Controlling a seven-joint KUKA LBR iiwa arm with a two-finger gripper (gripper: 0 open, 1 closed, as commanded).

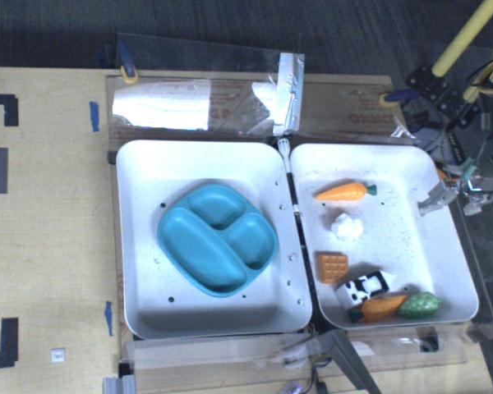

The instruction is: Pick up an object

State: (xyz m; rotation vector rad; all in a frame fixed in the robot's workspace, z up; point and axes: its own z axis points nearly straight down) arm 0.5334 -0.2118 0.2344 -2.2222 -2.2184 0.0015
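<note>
The jaws are hanging at the right bin's far-right rim, with the carrot lying well apart to their left.

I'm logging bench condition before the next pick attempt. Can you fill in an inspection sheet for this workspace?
Surface: two white bins side by side; left bin, right bin.
Job's things: right bin holds carrot, white lump, waffle, cow toy, second carrot, green piece.
Clutter: blue divided plate in left bin.
Pincer: at right bin's right rim, holding nothing visible.
Cables: bundle at upper right.
Surroundings: wooden bench.
</note>
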